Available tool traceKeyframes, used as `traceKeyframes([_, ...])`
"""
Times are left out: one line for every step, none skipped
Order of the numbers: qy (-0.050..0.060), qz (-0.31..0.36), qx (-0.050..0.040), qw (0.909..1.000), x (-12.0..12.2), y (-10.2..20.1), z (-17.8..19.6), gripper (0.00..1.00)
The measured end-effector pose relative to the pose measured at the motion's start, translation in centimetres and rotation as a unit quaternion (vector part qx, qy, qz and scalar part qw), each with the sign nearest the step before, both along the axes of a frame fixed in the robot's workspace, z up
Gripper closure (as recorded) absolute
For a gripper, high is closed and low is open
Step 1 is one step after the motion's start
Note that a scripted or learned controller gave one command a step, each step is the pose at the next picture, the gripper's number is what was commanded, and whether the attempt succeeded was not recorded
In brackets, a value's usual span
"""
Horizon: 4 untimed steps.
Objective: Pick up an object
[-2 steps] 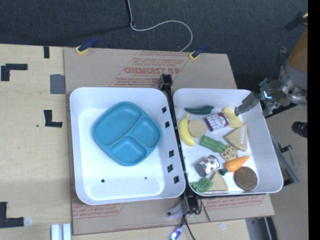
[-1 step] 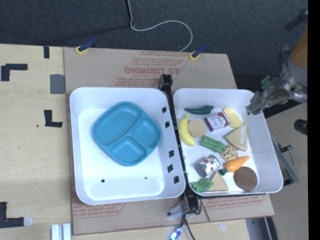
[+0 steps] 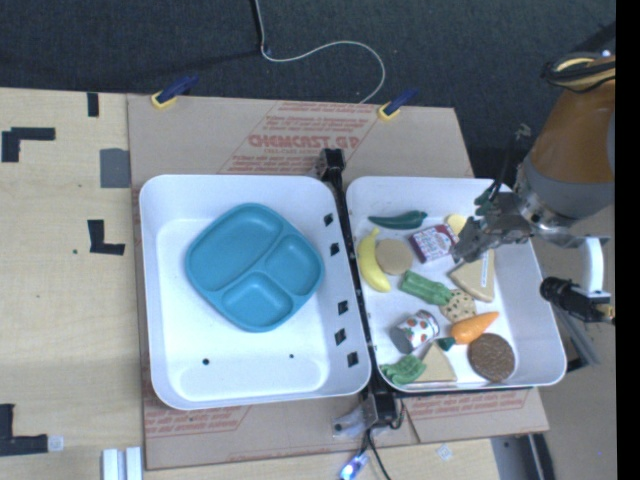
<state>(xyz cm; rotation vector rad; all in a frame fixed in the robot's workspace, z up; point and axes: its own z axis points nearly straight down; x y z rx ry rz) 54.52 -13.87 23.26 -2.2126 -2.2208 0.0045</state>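
Note:
The right bin (image 3: 535,298) holds several toy foods. Among them are a green chili (image 3: 400,219), a banana (image 3: 372,265), a purple and white packet (image 3: 432,242), a green pickle (image 3: 425,289), a tan wedge (image 3: 474,282), a carrot (image 3: 470,327), a brown round cookie (image 3: 492,356) and a small silver can (image 3: 415,330). My gripper (image 3: 473,247) hangs low over the bin's upper right part. It is just above the tan wedge and to the right of the packet. I see nothing held in it.
The left bin (image 3: 165,298) carries a blue divided plate (image 3: 255,265). A black hinge strip (image 3: 345,268) runs between the bins. Both bins rest on cardboard (image 3: 290,138). A white cable (image 3: 320,53) loops behind on dark cloth. The arm's orange band (image 3: 575,138) rises at the right.

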Motion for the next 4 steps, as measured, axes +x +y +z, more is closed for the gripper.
traceKeyframes([0.001, -0.001, 0.0001, 1.0, -4.9, 3.7, -2.9, 1.0])
traceKeyframes([-0.001, 0.002, 0.0001, 1.0, -6.2, 9.5, -2.0, 1.0])
traceKeyframes([0.0, 0.002, 0.0, 1.0, -6.3, 16.6, -3.8, 1.0])
traceKeyframes([-0.01, 0.002, 0.0002, 1.0, -6.0, 19.1, 9.7, 1.0])
